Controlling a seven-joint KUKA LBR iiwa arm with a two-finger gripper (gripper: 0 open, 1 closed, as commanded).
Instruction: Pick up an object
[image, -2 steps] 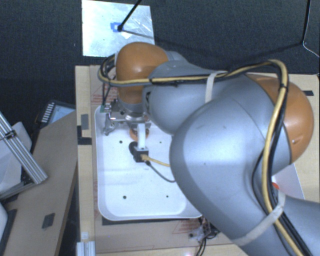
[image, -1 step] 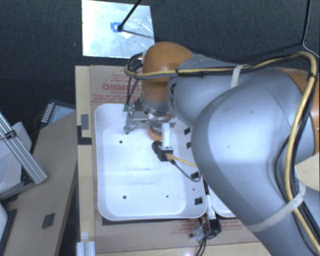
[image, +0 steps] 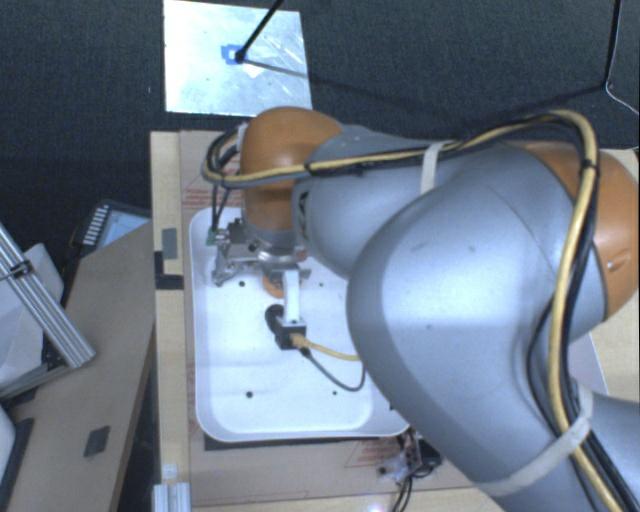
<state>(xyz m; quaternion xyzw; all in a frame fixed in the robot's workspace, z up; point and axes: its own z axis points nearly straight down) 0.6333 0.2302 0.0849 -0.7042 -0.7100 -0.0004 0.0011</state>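
My gripper hangs low over the far part of the left white bin, under the orange wrist band. A small orange-brown object peeks out from beneath the gripper, on or close to the bin floor. I cannot tell whether it is held. A white bar ending in a black piece extends from the gripper toward the camera.
The big grey arm body covers the right bin and most of the view's right side. A yellow cable and a black cable trail over the left bin's floor. A silver sheet lies beyond the bench.
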